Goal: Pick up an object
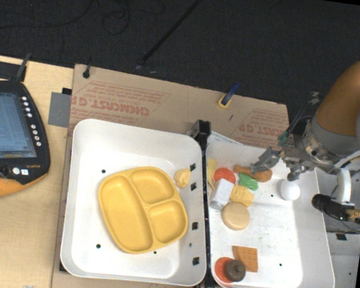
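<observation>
Where the right bin (313, 260) comes nearest the camera, a brown cracker square (245, 257) lies beside a dark round piece (235, 270) on a red dish (220, 268). Farther in, a tan round disc (235, 216) sits just below a yellow corn piece (243, 196) and a white cylinder (221, 193), with a red piece (224, 175) and a green piece (249, 181) above them; all cluster near the bin's left wall. A small white ball (289, 190) rests apart, toward the right.

Left bin (87, 160): yellow divided plate (143, 208) lying flat, tilted in plan; a small pale yellow item (182, 176) just off its upper right corner.

At the far side of the right bin, gripper (283, 159) hangs over the toys, fingers (266, 161) spread, nothing between them. One finger tip is near a brown item (260, 175); contact cannot be judged. Orange band of arm (348, 95) at upper right.

Both bins sit on cardboard (146, 101) on the tabletop (0, 227). Teach pendant (3, 140) at left; dark floor with cables beyond.
</observation>
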`<action>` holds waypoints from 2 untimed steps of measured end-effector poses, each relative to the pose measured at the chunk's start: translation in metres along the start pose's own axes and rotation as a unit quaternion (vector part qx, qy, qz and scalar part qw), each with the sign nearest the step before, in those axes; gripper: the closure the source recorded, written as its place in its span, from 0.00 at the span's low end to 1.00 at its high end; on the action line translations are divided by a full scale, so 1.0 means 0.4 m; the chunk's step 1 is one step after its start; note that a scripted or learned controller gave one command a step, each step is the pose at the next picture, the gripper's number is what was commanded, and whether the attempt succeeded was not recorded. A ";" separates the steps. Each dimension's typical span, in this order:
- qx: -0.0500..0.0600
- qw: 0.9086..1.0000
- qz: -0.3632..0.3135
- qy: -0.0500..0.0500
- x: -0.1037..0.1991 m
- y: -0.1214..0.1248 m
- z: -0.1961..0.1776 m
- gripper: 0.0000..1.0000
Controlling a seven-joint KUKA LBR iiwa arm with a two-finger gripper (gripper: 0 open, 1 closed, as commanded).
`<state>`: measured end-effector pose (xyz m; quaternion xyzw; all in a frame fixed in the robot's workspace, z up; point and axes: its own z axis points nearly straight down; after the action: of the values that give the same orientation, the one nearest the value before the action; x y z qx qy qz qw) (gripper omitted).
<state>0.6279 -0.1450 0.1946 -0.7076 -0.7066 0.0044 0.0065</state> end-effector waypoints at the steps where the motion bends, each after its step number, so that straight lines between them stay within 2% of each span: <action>1: -0.007 1.000 -0.001 -0.001 -0.001 0.007 -0.022 0.00; 2: -0.005 1.000 -0.003 -0.001 0.005 0.021 0.089 0.00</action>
<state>0.6359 -0.1427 0.1588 -0.7057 -0.7085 0.0015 0.0025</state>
